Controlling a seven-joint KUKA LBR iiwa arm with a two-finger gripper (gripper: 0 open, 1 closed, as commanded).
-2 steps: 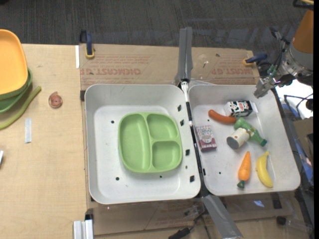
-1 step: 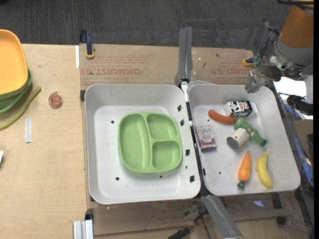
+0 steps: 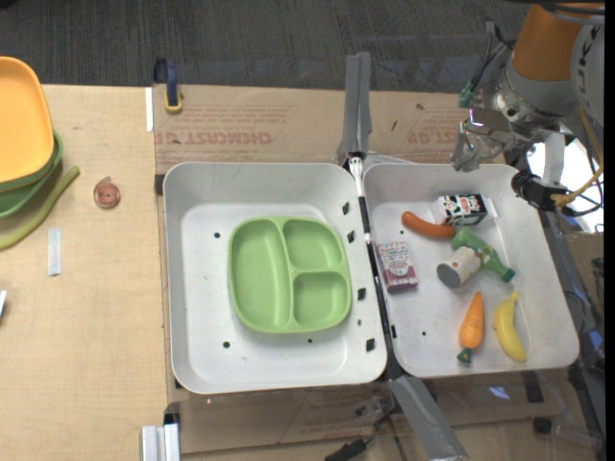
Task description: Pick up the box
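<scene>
A small pink and purple box lies flat near the left wall of the right bin. A black and white carton rests at the back of the same bin. My gripper hangs above the bin's back edge, up and to the right of the pink box and well apart from it. Nothing shows between its fingers.
The right bin also holds a red sausage, a green and grey toy, a carrot and a banana. A green divided plate lies in the left bin. Stacked orange and green plates sit at far left.
</scene>
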